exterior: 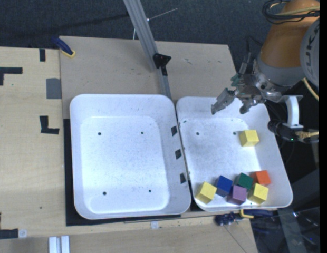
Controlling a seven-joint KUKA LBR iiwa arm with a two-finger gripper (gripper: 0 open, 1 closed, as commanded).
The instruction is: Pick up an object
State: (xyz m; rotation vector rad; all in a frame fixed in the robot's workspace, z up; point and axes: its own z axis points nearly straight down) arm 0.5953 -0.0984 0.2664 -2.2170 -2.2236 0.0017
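Nearest the camera, along the right bin's [205, 115] front edge, six small blocks huddle: a yellow cube [207, 192], blue [224, 185], purple [239, 193], green [244, 181], orange [262, 177] and another yellow [260, 193]. A third yellow cube [249, 137] sits alone farther back, faces slightly skewed. The gripper [233, 104] hovers released, fingers spread, grasping nothing, over the bin's back edge.

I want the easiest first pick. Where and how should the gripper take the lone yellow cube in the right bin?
Grip the lone yellow cube across two opposite flat sides, coming straight down. It sits apart from the cluster, with bare bin floor around it, so both fingers probably have room. The gripper hangs near, up and left.
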